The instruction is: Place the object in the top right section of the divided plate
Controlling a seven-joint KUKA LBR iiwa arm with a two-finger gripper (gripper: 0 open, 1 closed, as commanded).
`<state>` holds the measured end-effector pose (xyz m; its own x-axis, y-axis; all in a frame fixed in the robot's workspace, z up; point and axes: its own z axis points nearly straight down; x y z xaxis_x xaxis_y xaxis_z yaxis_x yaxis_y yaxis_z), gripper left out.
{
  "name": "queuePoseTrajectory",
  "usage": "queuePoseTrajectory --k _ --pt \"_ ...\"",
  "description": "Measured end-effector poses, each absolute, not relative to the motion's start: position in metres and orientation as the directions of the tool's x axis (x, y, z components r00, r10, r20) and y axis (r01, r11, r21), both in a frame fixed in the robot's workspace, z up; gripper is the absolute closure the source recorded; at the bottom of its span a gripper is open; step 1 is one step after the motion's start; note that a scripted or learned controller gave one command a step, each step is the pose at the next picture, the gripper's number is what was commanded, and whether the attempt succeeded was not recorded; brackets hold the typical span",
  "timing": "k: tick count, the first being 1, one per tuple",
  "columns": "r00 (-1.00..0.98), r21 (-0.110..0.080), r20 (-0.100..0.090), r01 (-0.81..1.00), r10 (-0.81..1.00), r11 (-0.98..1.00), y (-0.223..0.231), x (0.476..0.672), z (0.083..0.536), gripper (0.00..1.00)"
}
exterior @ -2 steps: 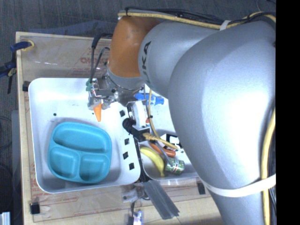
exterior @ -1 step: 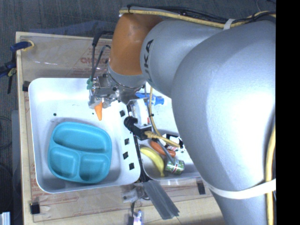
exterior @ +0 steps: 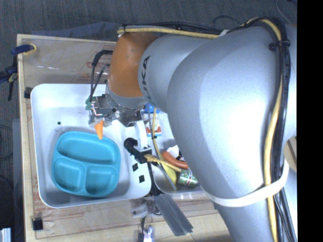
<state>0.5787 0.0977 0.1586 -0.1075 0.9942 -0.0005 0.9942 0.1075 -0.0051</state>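
Carry step: gripper [exterior: 101,118] clamped on small orange carrot-shaped piece [exterior: 99,130], hanging just over upper rim of blue divided plate [exterior: 83,150] in left bin [exterior: 41,110]. Next, likely: shift over top right section, lower, let go clear of the divider.

Divided plate [exterior: 87,164] lies in the left bin [exterior: 43,110] — object [exterior: 99,130] at its upper-right rim.

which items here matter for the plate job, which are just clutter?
Job: orange object at the gripper; blue divided plate.
Lying about: green can; yellow item; red-orange item.
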Motion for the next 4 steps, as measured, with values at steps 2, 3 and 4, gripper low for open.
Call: queuePoseTrajectory --k 2,3,4 --pt "-0.335 -0.001 0.000 0.942 0.942 0.335 0.138 0.650 0.146 1.00" --pt "0.083 -0.002 0.000 0.997 0.997 -0.083 0.081 0.652 0.192 1.00" --pt "0.314 -0.002 0.000 0.949 0.949 -0.314 0.121 0.656 0.199 1.00"
